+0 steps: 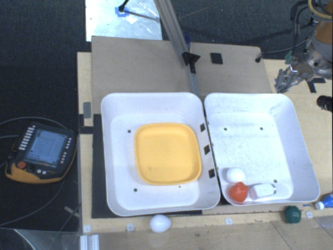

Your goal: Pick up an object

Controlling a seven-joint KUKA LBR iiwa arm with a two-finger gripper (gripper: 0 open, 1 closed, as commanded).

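Three candidate objects cluster in the near corner of the right shallow white bin: a small white ball, a red ball touching it on the near side, and a white rectangular block just beside the red ball. They lie against the bin's sloping wall, probably because loose items settle toward the low edge. The left shallow white bin carries a square yellow plastic plate, lying flat at its centre. Outside the bins, a white egg-shaped object rests on the bench at its near edge, and a dark green ball lies near the right bin's near corner. The hand hangs above the bench beyond the far right corner of the right bin, well apart from the cluster; whether its fingers are spread or pressed together cannot be told, and nothing is seen between them. No pick has yet begun, judging by this position. A yellow-and-grey teach pendant lies on the dark floor to the left.
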